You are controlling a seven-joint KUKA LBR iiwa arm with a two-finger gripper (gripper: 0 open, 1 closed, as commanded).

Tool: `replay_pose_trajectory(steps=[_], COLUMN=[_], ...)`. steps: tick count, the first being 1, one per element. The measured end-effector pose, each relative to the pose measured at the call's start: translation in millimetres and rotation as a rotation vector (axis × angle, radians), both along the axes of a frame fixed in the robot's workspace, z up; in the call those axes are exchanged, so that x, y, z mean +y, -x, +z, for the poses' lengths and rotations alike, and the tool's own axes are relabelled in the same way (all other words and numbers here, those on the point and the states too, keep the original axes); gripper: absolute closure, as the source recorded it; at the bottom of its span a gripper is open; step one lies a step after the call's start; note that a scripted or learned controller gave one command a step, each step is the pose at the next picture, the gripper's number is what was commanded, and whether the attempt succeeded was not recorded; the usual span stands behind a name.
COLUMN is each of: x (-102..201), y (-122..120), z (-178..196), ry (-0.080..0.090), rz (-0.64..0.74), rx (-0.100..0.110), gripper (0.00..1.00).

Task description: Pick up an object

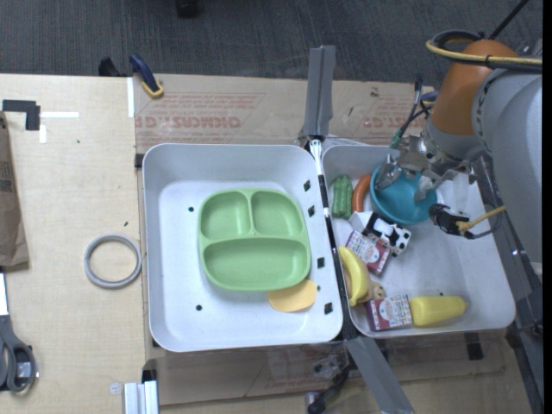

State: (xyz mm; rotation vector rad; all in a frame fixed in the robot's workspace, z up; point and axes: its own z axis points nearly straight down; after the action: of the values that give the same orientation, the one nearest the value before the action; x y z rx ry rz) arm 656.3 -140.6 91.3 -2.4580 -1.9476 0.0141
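Over the right bin (492,304), my claw (412,177) hangs at the teal bowl (404,201); its opening I cannot tell. For a sound grasp I judge it should straddle the rim squarely before lifting. Count: one bowl, one banana (353,273), one yellow bottle (438,309), two bins, one green divided plate (254,240) in the left bin (164,257).

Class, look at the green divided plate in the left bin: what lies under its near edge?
A flat yellow piece sticks out from beneath the green divided plate, near its lower right corner. How far it runs under the plate is covered. The plate's compartments hold nothing.
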Motion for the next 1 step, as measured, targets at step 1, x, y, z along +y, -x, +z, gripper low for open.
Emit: replay_pose_trajectory(steps=[1], x=[-22.8], y=[59.5], z=[1.3], ry=[0.001], rz=[0.023], rx=[-0.011], gripper=[0.00])
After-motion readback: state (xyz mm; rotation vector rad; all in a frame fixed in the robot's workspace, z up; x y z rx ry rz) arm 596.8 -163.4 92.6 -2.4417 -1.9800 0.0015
